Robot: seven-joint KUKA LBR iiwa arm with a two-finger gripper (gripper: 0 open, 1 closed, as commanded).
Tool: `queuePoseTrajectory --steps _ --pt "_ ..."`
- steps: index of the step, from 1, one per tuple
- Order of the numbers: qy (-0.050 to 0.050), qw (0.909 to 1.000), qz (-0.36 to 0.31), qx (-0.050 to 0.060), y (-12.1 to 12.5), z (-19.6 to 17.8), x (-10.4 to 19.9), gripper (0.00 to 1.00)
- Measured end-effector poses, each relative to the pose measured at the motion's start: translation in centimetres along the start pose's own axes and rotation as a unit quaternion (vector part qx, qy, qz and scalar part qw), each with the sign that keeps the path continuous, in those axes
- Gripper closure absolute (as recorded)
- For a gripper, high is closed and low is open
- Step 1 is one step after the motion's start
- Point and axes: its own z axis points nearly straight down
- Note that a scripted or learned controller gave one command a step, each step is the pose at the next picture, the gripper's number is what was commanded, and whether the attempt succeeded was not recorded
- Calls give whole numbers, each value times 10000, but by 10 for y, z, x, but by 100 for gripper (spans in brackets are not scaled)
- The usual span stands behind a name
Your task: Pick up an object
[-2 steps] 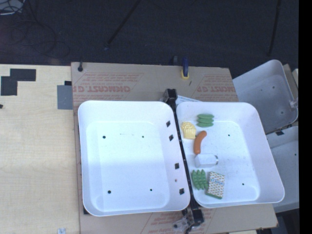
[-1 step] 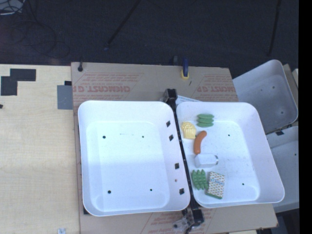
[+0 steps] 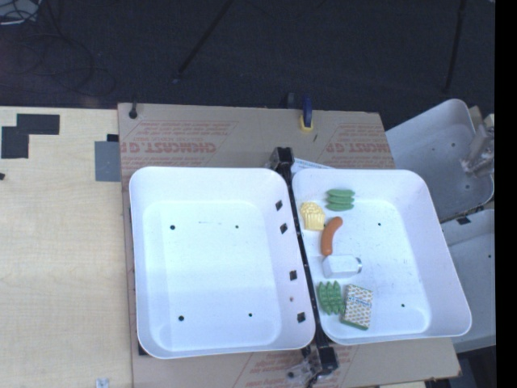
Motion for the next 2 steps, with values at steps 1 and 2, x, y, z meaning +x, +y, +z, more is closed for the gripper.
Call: queuePoseTrajectory --steps 1,2 --pt "1 10000 1 18 6 1 55 100" --pt "-1 10000 4 20 7 1 105 100"
